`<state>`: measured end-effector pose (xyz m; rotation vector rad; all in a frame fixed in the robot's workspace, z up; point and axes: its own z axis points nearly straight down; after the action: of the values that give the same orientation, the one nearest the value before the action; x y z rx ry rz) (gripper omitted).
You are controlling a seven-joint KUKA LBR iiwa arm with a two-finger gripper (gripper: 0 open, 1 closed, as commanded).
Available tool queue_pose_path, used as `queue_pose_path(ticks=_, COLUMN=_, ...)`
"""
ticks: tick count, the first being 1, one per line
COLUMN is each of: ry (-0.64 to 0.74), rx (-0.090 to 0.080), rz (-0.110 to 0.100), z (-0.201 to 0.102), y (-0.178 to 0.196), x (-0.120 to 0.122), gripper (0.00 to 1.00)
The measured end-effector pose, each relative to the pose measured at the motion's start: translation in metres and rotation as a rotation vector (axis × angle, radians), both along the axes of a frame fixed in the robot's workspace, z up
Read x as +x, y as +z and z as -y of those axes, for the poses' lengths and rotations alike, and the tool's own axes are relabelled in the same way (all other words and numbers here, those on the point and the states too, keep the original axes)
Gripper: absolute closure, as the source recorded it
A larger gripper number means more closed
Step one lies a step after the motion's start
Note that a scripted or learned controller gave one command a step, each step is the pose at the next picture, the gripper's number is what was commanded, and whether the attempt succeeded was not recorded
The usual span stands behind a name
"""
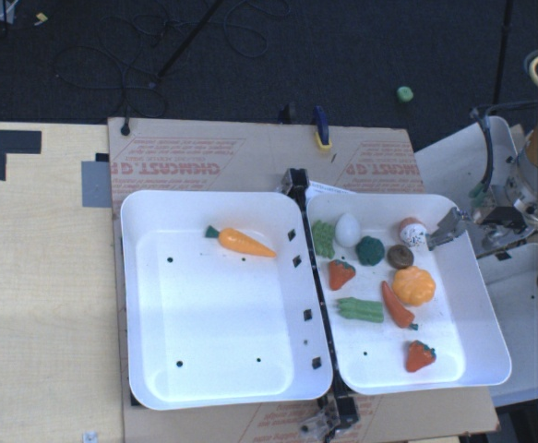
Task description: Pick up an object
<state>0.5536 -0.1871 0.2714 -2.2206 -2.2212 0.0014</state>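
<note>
Beside the gripper [446, 227], at the right bin's [485, 340] far right edge, lies a small white ball [412, 233]; whether the gripper is released or clenched I cannot tell. The ball looks light, hard and slippery, so it probably wants a grip square across its middle.

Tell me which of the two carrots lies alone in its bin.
The orange carrot in the left bin lies alone. The redder carrot shares the right bin with the other toy foods.
</note>
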Motion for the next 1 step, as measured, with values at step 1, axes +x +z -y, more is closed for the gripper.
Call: queue_pose_path(ticks=1, ry=0.001, rx=0.006, rz=-0.016, z=-0.0106, y=-0.1673, x=-0.0051, gripper=0.00)
